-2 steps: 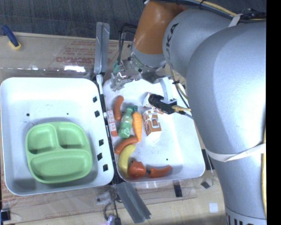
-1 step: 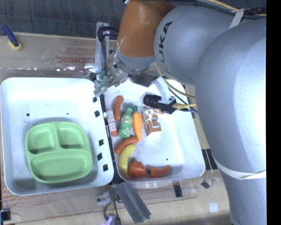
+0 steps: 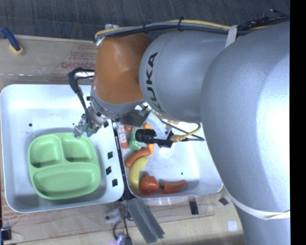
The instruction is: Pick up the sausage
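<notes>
Camera view from above, grey KUKA arm (image 3: 219, 86) reaching over both bins, gripper (image 3: 84, 128) low above green divided tray's (image 3: 66, 167) upper edge in left bin (image 3: 20, 101), finger spread impossible to tell, reddish-brown sausage (image 3: 173, 186) lying in right bin (image 3: 206, 180) near front wall, beside banana (image 3: 136, 170) and red pepper (image 3: 148, 184).

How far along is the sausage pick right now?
Nothing looks done yet. The gripper hovers over the left bin, at the green tray's upper rim, with nothing visible between its fingers. The sausage lies in the right bin, beside the banana; reaching and grasping it remain.
</notes>
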Tool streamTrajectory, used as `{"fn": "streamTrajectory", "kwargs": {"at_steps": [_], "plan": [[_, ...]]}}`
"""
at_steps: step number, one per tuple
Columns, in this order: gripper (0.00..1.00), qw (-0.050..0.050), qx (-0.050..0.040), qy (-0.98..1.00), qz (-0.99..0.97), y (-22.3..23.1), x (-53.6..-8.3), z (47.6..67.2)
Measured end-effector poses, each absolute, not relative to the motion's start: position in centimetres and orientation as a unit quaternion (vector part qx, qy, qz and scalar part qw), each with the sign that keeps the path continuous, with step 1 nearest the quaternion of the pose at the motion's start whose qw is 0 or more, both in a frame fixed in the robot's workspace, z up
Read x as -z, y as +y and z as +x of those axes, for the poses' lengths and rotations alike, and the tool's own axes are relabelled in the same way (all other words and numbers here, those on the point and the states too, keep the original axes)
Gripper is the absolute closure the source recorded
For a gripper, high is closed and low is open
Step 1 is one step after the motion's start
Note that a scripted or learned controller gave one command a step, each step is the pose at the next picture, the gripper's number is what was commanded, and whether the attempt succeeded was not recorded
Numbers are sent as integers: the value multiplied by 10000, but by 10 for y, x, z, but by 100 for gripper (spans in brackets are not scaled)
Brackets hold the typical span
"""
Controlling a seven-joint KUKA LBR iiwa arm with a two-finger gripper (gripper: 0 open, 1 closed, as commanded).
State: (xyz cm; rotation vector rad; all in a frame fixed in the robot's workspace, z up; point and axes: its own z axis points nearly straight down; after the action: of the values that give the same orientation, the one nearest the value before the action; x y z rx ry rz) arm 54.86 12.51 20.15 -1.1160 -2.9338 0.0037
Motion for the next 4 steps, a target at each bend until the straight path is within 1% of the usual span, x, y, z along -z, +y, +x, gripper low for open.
{"fn": "streamTrajectory", "kwargs": {"at_steps": [1, 2, 3, 4], "plan": [[100, 4, -8, -9491, -3151, 206, -222, 548], [100, 12, -11, -9829, -1843, 217, -225, 510], [100, 15, -10, -9998, -214, 218, -220, 476], [100, -16, -1, -9995, -302, 217, -93, 521]]}}
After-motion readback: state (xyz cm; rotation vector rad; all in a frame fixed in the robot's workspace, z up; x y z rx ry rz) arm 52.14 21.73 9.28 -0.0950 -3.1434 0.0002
